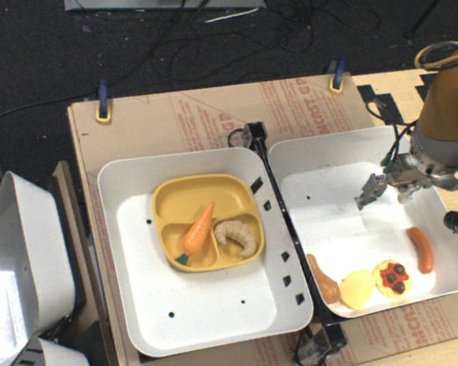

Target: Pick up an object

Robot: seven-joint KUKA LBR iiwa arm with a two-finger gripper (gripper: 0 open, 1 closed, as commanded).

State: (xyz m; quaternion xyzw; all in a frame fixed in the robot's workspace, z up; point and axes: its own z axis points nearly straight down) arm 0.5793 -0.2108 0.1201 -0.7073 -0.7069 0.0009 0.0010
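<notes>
My gripper (369,193) hangs over the middle of the right bin (333,143), reaching in from the right, and I see nothing in it. Along that bin's front edge lie a brown drumstick-shaped piece (322,279), a pale yellow round piece (357,288) and a yellow tart with red berries (391,277). An orange-red sausage (423,249) lies at the front right, below the wrist. All of these are well apart from the gripper. In the left bin (126,235) a yellow divided plate (172,201) holds an orange carrot (199,229) and a cream shrimp (237,238).
The two bins meet at a black-clipped divider (277,213). They rest on a cardboard sheet (202,114) held by two yellow clamps at its far edge. White tubs (13,267) stand off the bench at the left. Cables run across the dark floor behind.
</notes>
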